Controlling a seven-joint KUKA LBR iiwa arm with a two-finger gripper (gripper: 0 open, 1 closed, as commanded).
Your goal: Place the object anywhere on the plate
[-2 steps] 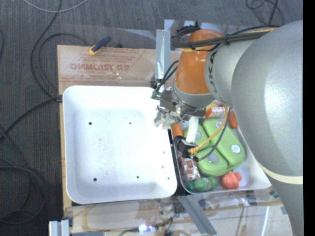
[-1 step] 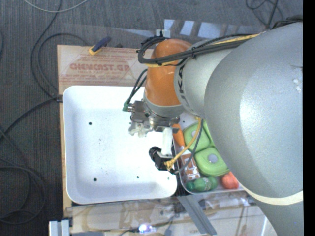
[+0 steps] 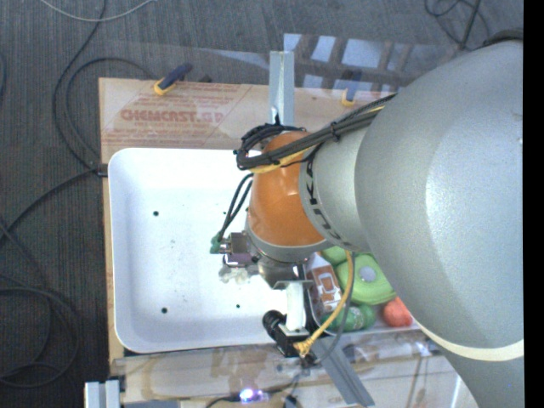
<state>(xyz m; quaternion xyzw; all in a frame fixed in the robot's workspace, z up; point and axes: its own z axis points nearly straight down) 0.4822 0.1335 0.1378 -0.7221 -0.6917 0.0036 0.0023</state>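
The grey arm with its orange band (image 3: 280, 198) reaches in from the right and covers most of the right bin. Its wrist and gripper (image 3: 246, 266) hang over the right edge of the left white bin (image 3: 161, 253). Under the arm, in the right bin, part of a light green item (image 3: 370, 283) shows, and I cannot tell whether it is the plate. Beside it, at the lower right, lies a small orange-red object (image 3: 395, 313). Both are partly hidden by the arm. Nothing is visibly held.
Black cables (image 3: 234, 206) loop off the wrist over the left bin. A yellow cable and a black connector (image 3: 285, 334) hang near the front rim. The wooden bench (image 3: 170, 113) carries clamps at the back. Floor cables lie on the left.
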